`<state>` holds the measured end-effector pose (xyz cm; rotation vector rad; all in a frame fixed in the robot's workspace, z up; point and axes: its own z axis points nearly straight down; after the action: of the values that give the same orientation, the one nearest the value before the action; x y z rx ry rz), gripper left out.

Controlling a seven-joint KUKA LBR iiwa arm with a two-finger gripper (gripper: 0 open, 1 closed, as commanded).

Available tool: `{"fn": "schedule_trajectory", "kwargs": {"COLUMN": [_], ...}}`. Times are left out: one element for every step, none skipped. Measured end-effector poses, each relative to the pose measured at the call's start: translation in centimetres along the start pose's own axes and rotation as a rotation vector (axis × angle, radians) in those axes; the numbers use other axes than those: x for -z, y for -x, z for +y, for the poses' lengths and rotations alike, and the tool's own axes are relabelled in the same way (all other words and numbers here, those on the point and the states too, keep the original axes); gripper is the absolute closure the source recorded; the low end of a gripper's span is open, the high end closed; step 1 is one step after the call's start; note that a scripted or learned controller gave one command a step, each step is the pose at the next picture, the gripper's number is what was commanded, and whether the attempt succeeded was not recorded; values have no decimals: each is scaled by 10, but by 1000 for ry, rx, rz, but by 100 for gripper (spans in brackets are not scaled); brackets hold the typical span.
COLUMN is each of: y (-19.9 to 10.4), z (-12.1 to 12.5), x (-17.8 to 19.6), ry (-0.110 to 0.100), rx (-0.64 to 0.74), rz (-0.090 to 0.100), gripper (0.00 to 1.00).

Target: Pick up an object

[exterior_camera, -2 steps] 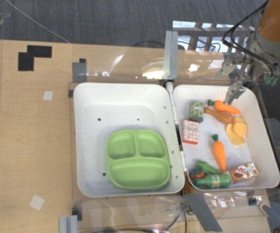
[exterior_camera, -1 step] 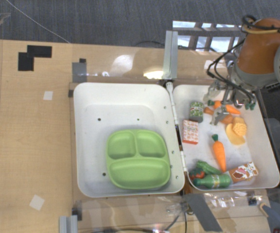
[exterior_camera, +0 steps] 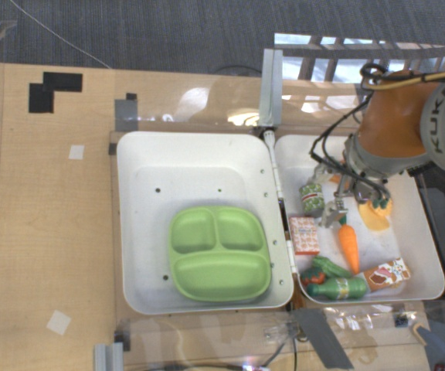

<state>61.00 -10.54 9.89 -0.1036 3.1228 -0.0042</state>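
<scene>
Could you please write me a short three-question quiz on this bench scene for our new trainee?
1. True or false: the green divided plate lies in the left bin.
2. Which lies nearest the gripper: A) the toy carrot, B) the green bottle, C) the small carton?
3. Fill in: the red and white packet lies in the ____ bin, close to the divider between the bins.

Key: 1 true; 2 A; 3 right.
</scene>
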Motion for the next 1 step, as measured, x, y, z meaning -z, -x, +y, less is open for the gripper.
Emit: {"fn": "schedule_trajectory", "kwargs": {"y": [-44], "z": [1], "x": [-1], "ry": [-3], "rx": [-8], "rz": [-17], "gripper": [0]}}
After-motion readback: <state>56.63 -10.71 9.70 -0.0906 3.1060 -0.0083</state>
